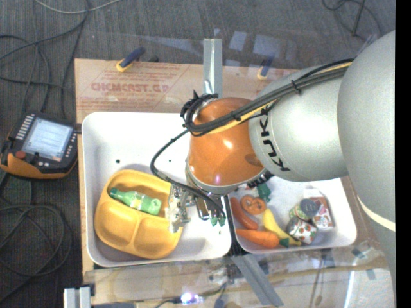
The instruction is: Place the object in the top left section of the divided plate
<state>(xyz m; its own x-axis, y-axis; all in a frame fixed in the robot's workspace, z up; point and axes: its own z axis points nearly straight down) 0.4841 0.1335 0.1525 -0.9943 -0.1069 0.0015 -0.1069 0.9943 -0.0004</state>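
— Where's it at, from where you stand?

— The green object (136,201), a glossy plastic bottle shape, lies in the far left section of the divided plate (122,233). The plate is smooth yellow plastic with raised ridges, sitting in the left bin (96,140).

— So it's placed?

— Looks so to me. The tool (183,212) hangs just right of the plate's rim, apart from the bottle; whether it's released or clenched I cannot tell.

— Next?

— I'd say lift straight up, clear of the rim. The right bin (343,233) holds toy food (260,226): carrot, banana, rounded pieces.
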